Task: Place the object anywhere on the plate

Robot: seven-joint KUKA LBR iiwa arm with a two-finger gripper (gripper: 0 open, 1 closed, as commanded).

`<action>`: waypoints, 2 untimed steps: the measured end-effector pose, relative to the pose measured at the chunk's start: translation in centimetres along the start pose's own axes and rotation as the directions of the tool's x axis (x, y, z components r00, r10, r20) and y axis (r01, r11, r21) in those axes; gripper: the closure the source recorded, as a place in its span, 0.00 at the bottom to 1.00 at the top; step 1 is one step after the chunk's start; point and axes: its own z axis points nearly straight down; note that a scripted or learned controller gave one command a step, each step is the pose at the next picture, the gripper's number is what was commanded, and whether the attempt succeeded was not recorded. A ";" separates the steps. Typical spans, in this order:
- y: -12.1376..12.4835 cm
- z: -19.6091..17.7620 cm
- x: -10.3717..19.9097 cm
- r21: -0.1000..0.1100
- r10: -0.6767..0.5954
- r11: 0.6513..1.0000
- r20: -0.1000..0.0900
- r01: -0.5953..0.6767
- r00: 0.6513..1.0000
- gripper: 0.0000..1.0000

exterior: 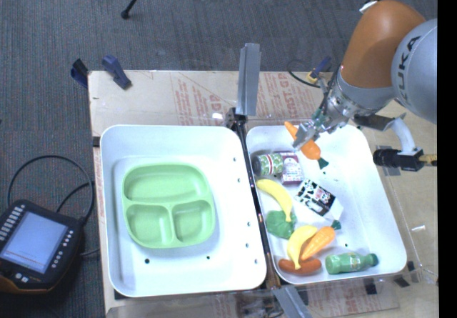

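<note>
Sitting at the far left, at about eight o'clock of the scene, a handheld control tablet rests on the grey carpet with its cable looping up behind it. Two blue clamps grip the back left edge of the bench. The left bin holds a light green plate with three compartments, lying flat a little left of the bin's middle.

A grey upright post stands at twelve o'clock where the two bins meet. In the right bin, a small can and a dark packet lie side by side near the back left. At six o'clock from them a banana slants down to a green leafy toy. A black-and-white carton lies in the bin's middle. Near the front edge a second yellow piece, a carrot and an orange-red sausage shape lie bunched together, with a green bottle on its side at three o'clock from them.

The gripper hangs over the back of the right bin, its jaws pinching an orange carrot-like toy with a small green stem, lifted clear above the bin floor, at about two o'clock from the plate and well apart from it. The arm reaches in from the right.
</note>
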 end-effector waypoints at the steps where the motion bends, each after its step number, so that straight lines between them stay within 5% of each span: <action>1: 2.9 2.2 6.3 0.000 -0.195 0.981 0.000 0.195 0.981 1.00; 2: 2.8 2.2 14.3 0.001 -0.118 0.993 0.000 0.118 0.993 1.00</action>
